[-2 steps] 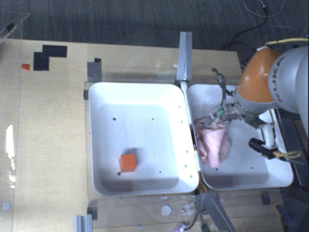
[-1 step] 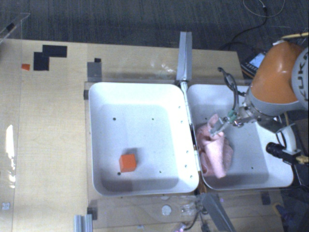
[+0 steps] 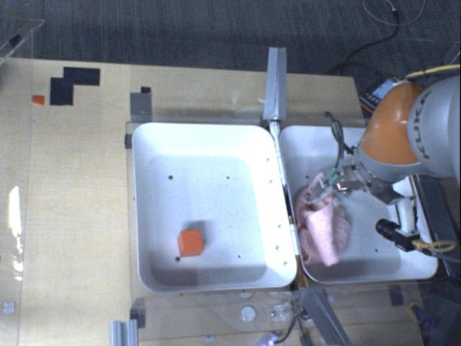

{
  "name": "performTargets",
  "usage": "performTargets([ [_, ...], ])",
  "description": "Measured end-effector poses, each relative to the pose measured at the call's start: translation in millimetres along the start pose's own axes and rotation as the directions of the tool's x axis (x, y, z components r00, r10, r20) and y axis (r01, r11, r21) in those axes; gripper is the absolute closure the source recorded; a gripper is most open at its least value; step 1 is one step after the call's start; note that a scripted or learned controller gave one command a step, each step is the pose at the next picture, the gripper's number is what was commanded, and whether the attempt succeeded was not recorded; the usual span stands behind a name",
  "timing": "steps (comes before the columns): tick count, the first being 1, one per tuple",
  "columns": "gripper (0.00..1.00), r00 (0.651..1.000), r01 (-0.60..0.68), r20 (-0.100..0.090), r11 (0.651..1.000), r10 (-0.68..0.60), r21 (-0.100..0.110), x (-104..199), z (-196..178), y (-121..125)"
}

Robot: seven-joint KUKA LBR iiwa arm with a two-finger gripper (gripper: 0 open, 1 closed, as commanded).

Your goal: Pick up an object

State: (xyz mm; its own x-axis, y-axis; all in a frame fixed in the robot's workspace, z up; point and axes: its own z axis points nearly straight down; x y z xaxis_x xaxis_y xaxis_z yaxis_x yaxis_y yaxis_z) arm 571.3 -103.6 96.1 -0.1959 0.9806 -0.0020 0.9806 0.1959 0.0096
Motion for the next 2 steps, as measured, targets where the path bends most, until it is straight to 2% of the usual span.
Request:
performTargets([
  [1, 1.0, 1.0, 0.003, 0.002, 1.0, -0.003, -0.008, 0.9, -11.9, 3.3],
  [2, 1.0, 0.998, -0.066, 0.002, 0.998, 0.066, -0.001, 7.6, -159.8, 73.9],
])
